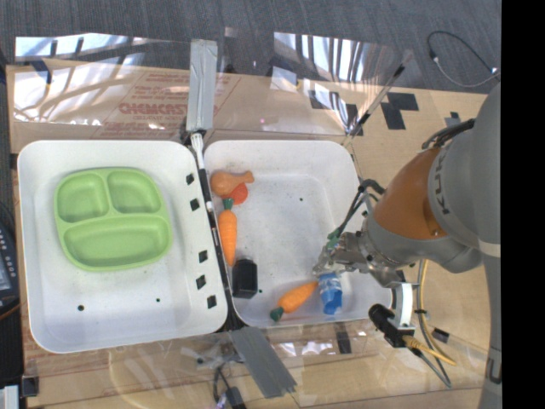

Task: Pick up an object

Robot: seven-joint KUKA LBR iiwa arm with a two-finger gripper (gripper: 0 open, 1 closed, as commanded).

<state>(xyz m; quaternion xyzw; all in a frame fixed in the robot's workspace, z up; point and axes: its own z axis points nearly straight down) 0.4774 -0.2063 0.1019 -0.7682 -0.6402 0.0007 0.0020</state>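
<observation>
Your end effector (334,261) sits low over the right shallow white bin (289,156), just above the small blue-and-clear plastic bottle (331,294) lying near that bin's front wall, and you cannot tell from this angle whether it is open or closed; nothing is visibly held. The bottle looks like the nearest candidate to pick, but the short orange plastic carrot with a green tip (294,299) lies just beside it, close enough to touch or nearly so. If you descend here, a finger may land on the carrot or wedge between the two, nudging both toward the wall instead of closing on one. The bottle's rounded, smooth body could also roll or squirt out of a pinch. Further off, the long orange carrot (227,237), the orange toy drumstick (230,181) and the small black block (245,278) crowd the divider side, while the green three-compartment tray (111,218) rests in the left bin (34,228).
</observation>
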